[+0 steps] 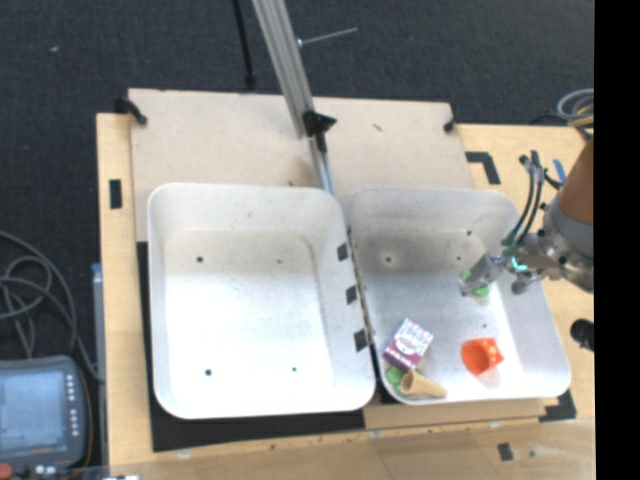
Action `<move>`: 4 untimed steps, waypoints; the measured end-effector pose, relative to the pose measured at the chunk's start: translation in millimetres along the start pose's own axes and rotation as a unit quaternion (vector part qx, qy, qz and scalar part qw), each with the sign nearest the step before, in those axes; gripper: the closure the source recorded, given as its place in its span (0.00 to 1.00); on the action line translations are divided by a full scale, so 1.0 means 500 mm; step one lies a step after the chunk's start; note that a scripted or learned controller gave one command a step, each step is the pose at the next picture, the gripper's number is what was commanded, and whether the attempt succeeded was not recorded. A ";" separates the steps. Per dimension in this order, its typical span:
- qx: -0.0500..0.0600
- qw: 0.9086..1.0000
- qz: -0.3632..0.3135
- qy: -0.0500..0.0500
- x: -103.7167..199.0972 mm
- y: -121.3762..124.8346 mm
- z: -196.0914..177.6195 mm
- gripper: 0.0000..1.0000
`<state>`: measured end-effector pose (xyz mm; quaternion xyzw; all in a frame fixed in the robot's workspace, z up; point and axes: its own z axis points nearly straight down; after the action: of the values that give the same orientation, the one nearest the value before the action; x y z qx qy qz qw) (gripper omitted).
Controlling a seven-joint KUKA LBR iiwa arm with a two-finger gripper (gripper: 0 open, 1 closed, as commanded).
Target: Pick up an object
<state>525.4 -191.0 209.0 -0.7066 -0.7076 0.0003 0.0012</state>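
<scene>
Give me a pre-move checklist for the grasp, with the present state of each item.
1. Gripper is over the right bin: ok.
2. A target lies near the gripper: ok, a small green object sits just below it.
3. Green object is between the fingers: cannot tell.
4. Other items stand apart from the gripper: ok, the orange object, purple-and-white box and cone lie nearer the bin's front edge.
5. Finger opening: cannot tell.

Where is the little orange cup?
The orange cup sits in the right bin, near its front right corner, right of the purple box.
</scene>
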 end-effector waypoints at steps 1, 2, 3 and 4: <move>-0.002 1.000 0.000 -0.001 0.000 0.002 -0.004 0.00; 0.000 1.000 0.002 -0.002 -0.016 0.011 0.087 0.00; 0.001 1.000 0.002 -0.001 -0.034 0.009 0.206 0.00; -0.001 1.000 0.003 -0.001 -0.037 0.009 0.216 0.00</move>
<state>529.7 -209.3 100.8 -0.7087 -0.7055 0.0008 -0.0003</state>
